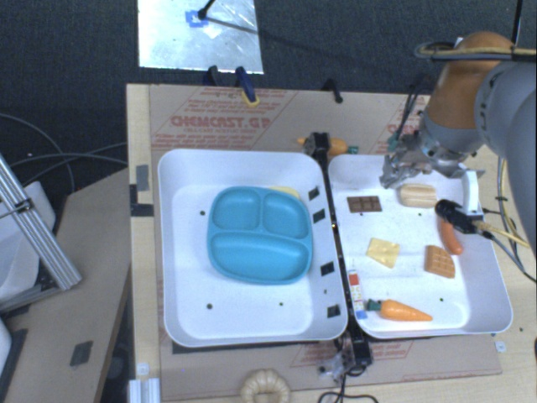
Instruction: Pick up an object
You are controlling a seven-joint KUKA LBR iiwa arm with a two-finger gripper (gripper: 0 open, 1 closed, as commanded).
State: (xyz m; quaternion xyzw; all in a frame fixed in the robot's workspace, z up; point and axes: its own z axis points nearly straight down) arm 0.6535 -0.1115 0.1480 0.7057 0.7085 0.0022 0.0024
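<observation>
My gripper (396, 175) hangs low over the far part of the right bin (491, 296), beside the left end of a beige bread roll (417, 195) and just above-right of a brown chocolate bar (364, 204). Nothing shows between its fingers. Also in the bin lie a yellow cheese wedge (383, 252), a waffle square (439, 261), a red-orange sausage (451, 238) and a carrot (404, 311) at the front.
The left bin (180, 250) holds a blue divided plate (260, 233) with a pale yellow thing (288, 191) peeking from behind it. A small yellow-orange object (337, 147) sits outside the bins at the far end of the divider.
</observation>
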